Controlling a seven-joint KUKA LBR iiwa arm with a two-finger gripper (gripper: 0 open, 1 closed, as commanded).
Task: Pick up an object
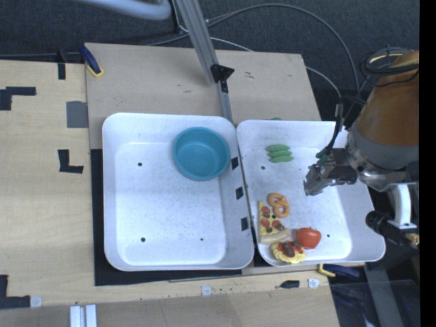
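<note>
Bowl in left bin, pretzel and tomato in right bin, end effector above

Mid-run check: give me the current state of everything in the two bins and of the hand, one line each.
blue bowl: upright in the left bin, nothing visible inside.
green pea pod: lying flat in the right bin, untouched.
pretzel: flat on the bin floor.
pizza slice: flat, beside the pretzel.
red tomato: resting near the front wall.
hand: above the right bin, holding nothing visible.
</note>
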